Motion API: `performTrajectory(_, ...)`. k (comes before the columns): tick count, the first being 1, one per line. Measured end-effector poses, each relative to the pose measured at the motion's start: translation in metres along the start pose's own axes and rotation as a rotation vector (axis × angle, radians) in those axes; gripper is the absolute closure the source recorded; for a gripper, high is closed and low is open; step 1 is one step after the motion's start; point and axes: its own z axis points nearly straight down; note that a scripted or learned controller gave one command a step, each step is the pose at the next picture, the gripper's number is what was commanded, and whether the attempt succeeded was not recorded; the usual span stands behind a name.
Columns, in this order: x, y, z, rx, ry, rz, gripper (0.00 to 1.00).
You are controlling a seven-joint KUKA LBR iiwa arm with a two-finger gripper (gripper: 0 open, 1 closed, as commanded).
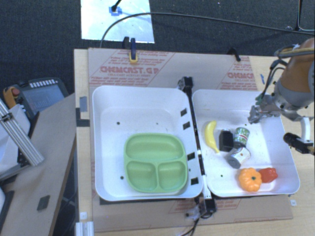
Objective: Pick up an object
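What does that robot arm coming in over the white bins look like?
The arm is a rounded grey body with a broad orange band above the wrist. Thin dark cables loop beside it. At its tip sits a small grey metal claw, and a black fitting juts out lower down.

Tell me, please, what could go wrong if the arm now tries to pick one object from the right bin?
The black block, green can and white cup lie crowded together, so the end effector may push neighbours or close on two. The pumpkin touches the red piece near the right bin wall, leaving little room.
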Motion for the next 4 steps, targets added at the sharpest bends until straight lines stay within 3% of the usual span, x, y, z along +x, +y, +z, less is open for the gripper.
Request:
performTrajectory(2, -0.002, 0.014, -0.107, -0.002, 0.0, -0.003, 1.0)
performTrajectory(4, 0.109, 0.013, -0.087, 0.004, 0.004, -0.008, 1.0)
